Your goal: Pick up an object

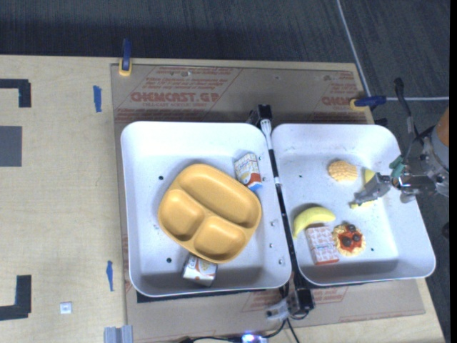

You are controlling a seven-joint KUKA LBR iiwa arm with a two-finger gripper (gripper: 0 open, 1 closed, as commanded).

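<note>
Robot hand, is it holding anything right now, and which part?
Nothing is held, as far as the picture shows. The hand hangs over the right bin, beside the corn, with no object between its tips.

Yellow tray (208,211) hides part of the carton (198,270).

Arm (435,148) enters from right edge; tool (370,193) extends leftward, low, tilted slightly downward.

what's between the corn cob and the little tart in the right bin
In the camera view, the banana lies left of that line; between the corn cob and the tart is bare white bin floor.
</note>
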